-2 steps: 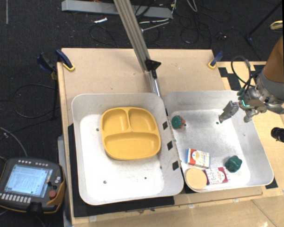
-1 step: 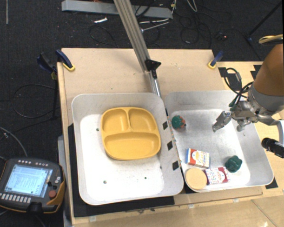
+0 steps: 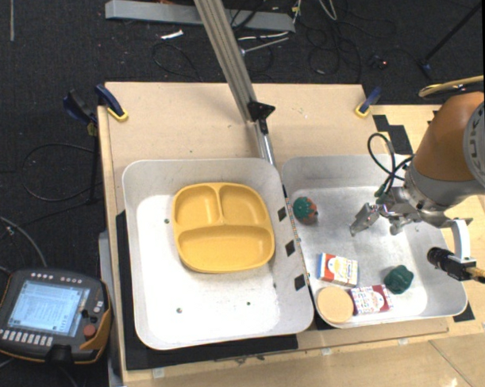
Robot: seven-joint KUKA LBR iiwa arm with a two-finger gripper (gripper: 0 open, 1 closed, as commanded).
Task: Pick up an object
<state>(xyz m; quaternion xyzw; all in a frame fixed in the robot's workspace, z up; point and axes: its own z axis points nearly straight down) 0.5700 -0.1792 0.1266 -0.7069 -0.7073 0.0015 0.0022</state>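
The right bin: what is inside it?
Inside the right bin lie a small teal ball, a white-and-orange box, a round tan disc, a red packet and a green lump. The claw hangs above, covering some floor.

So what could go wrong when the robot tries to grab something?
1. The gripper hovers over bare bin floor, with the small green-and-orange toy off to one side, so closing here might catch nothing.
2. The small box, round tan lid and red packet crowd together, so reaching for one may shove the others.
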